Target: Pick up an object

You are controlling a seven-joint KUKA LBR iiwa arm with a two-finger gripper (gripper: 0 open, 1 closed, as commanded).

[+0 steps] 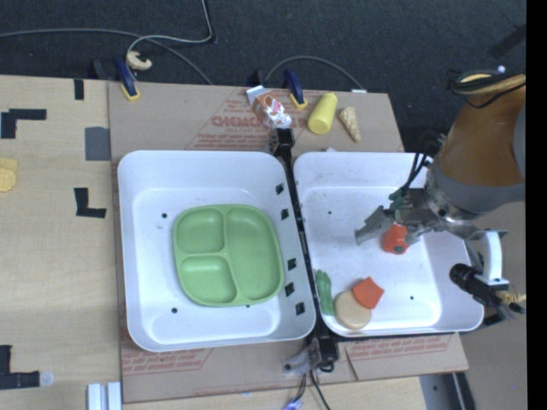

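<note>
My gripper hangs low over the middle of the right bin, at the end of the grey arm with the orange band. A small red-orange object lies right under it, touching or nearly touching the gripper. I cannot tell whether it is held. Near the bin's front edge sit an orange-red block, a round beige piece and a slim green item against the left wall.
The left bin holds a green divided plate. On the cardboard behind the bins lie a yellow object, a tan cone and a small packet. Cables run across the dark floor at the back.
</note>
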